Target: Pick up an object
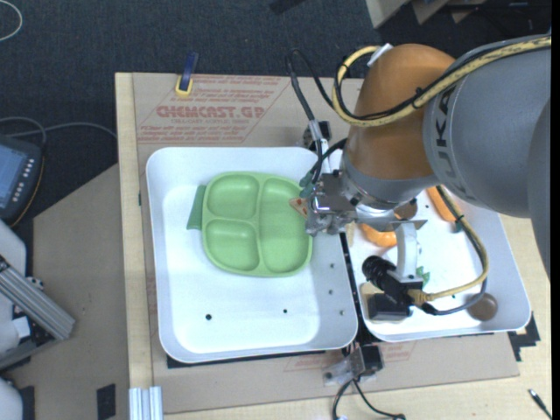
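I see one green plate (249,226), rounded and split into three compartments, lying flat in one of the two white bins (236,318), and my end effector (317,210) sits at the plate's near rim. Whether my end effector is apart or together I cannot tell. The other bin (455,261), beneath my wrist, holds two orange pieces (442,204) and one brown lump (483,305).

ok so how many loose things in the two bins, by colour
green: 1, divided plate, left bin
orange: 2, a curved piece and a long piece, right bin, both partly under the arm
brown: 1, round thing, right bin
total: 4 in view; the arm may hide more
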`<state>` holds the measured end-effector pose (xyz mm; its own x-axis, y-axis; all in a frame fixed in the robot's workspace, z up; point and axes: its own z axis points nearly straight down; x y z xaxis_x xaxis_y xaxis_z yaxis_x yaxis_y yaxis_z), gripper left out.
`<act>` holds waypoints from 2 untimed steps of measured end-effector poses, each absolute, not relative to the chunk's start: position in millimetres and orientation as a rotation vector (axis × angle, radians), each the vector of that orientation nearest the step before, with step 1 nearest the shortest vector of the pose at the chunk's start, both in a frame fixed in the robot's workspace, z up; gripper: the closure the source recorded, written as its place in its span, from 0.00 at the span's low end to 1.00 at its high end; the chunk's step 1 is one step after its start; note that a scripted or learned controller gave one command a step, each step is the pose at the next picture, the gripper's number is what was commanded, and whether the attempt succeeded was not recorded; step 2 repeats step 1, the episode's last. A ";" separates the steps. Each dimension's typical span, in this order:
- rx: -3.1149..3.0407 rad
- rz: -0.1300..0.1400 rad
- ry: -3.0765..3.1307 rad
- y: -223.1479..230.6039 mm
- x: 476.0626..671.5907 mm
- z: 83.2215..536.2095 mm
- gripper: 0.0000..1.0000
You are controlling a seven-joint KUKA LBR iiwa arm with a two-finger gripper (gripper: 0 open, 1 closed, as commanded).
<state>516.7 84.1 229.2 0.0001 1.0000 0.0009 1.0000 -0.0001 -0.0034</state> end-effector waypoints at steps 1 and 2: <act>-2.219 -0.002 -2.223 95.0 515.2 234.7 1.00; -2.219 -0.002 -2.223 95.0 515.2 234.7 1.00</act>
